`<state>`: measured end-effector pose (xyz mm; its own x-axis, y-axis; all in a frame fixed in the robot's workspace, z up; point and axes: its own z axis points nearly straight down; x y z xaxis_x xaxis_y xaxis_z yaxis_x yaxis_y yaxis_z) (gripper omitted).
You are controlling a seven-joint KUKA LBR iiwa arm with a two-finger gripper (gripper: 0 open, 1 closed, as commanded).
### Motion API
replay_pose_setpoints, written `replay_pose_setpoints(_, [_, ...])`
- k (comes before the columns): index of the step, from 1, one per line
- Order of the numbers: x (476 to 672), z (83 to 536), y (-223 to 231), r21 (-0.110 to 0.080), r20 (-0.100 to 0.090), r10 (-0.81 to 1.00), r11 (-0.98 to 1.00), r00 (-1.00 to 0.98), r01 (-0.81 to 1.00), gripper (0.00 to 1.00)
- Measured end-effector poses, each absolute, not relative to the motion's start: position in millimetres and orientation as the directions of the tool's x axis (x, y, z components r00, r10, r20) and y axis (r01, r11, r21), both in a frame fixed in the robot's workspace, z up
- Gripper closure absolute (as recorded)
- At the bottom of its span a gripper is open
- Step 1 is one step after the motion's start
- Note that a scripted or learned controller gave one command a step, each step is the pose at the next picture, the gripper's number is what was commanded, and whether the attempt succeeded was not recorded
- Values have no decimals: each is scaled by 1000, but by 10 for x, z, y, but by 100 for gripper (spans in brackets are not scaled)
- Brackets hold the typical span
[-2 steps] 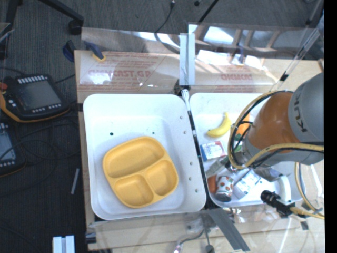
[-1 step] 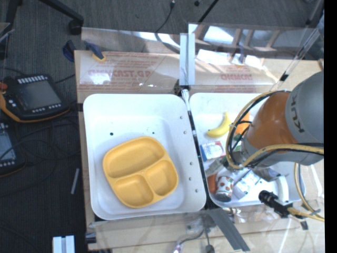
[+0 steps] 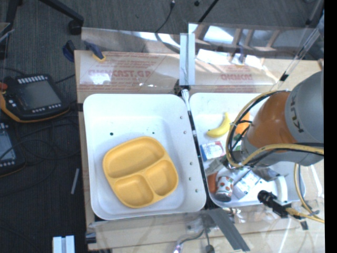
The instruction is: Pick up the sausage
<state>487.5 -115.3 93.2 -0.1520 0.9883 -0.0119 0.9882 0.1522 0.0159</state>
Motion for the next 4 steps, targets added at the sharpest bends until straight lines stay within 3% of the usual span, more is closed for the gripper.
replay_pose_setpoints(1, [4908,927,-1166,14,-6,991,137,-137,990,0])
replay_pose_setpoints(2, [4935,953,-1141,20,-42,826,563,-562,826,0])
replay_pose_setpoints(3, [4984,945,-1166,10,-25,837,547,-547,837,0])
replay_pose_setpoints(4, [4937,944,-1273,-7,-33,1,1000,-999,1,0])
